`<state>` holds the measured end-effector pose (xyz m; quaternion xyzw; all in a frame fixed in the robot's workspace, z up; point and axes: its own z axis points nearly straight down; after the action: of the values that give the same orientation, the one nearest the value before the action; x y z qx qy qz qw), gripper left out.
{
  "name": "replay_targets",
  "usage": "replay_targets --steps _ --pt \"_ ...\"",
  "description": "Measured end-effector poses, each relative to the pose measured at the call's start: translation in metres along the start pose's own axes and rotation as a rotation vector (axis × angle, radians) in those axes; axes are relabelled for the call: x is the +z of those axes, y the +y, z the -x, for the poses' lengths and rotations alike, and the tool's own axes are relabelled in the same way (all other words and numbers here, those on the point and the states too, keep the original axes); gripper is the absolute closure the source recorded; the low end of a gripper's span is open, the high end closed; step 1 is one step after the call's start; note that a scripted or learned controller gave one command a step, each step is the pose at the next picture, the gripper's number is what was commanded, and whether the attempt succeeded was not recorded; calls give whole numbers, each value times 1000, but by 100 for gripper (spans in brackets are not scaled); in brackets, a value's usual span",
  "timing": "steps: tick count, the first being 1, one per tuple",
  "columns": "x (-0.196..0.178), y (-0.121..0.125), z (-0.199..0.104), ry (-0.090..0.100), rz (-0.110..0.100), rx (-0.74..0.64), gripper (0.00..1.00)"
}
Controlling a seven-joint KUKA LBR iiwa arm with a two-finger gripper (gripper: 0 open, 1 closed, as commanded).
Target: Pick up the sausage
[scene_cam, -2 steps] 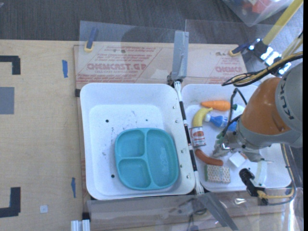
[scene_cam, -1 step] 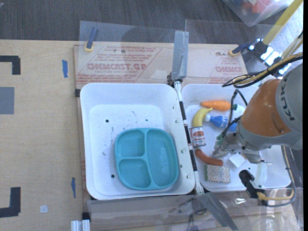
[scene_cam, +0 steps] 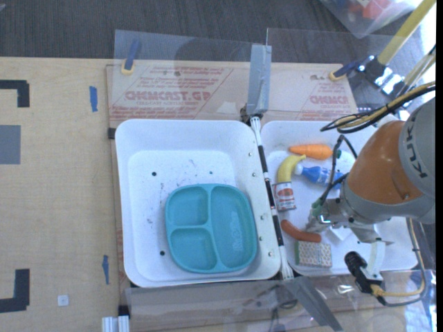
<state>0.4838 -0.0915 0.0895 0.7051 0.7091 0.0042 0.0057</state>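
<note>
- Sausage point(scene_cam: 300, 232) lies in the right bin point(scene_cam: 394, 258), near that bin's left wall and toward its front, a reddish-brown link angled slightly down to the right.
- Arm point(scene_cam: 387, 171) reaches in from the right over the right bin, its orange band bulking above the wrist and covering much of the bin's right half.
- Gripper point(scene_cam: 324, 216) sits at the arm's left end, just beside the sausage's right end; whether it touches the link cannot be told from this slant, and whether the jaws are spread or pressed together cannot be told either.
- Nothing is seen clamped between them.
- Speckled sponge-like block point(scene_cam: 314, 254) lies just in front of the sausage, at the bin's front-left corner.
- Small can point(scene_cam: 284, 197) with a red label rests behind the sausage, along the left wall.
- Banana point(scene_cam: 288, 166) lies behind the can, and a carrot point(scene_cam: 311, 150) sits beyond it toward the back of the bin.
- Blue bottle point(scene_cam: 318, 175) lies just right of the banana, partly under the arm's cables.
- Left bin point(scene_cam: 138, 185) holds a teal divided plate point(scene_cam: 209, 228) with three compartments, set toward its front-right corner.
</note>
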Motion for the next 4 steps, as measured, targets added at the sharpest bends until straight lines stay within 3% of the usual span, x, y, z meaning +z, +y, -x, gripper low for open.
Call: replay_targets --steps 1,2,3,4 --pt "-12 -1 8 2 -11 -206 0" --pt "0 -3 9 5 -10 -67 0" --pt "0 -3 6 1 -8 -13 0" --pt "0 -2 4 -2 -5 -114 0"
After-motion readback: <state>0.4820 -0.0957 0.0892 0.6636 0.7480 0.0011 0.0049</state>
